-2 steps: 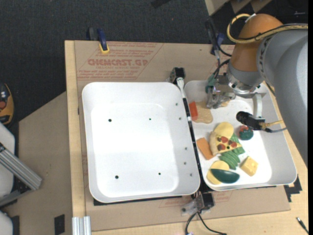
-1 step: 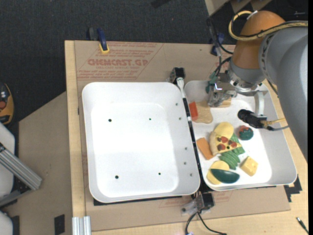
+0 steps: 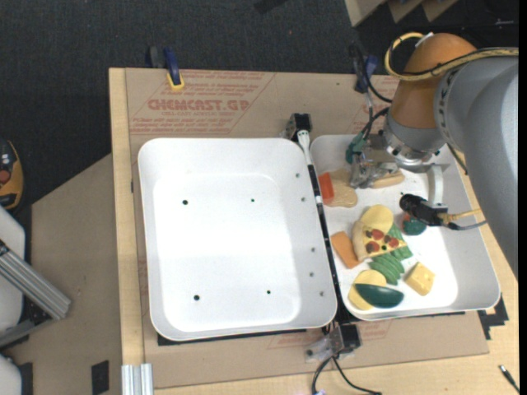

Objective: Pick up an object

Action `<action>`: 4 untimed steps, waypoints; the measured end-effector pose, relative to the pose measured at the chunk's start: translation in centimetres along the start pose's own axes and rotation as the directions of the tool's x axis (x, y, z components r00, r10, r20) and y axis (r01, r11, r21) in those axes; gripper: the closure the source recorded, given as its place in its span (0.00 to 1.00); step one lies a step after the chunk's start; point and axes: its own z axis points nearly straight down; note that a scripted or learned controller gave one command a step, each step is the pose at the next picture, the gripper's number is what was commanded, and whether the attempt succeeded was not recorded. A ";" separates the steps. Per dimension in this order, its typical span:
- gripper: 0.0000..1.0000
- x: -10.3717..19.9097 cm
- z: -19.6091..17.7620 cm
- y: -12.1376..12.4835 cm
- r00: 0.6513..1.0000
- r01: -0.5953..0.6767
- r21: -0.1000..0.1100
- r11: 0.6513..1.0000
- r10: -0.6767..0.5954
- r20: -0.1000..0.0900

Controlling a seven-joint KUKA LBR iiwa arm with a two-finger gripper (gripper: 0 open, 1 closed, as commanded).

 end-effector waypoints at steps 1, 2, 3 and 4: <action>1.00 0.0 -1.0 0.0 1.000 0.000 -0.001 1.000 0.000 0.001; 1.00 0.9 -0.1 0.4 1.000 0.002 0.005 1.000 -0.002 0.000; 1.00 7.4 -11.2 1.0 1.000 0.009 -0.038 0.999 -0.009 0.001; 1.00 14.3 -32.6 0.3 1.000 0.009 -0.049 0.999 -0.009 -0.001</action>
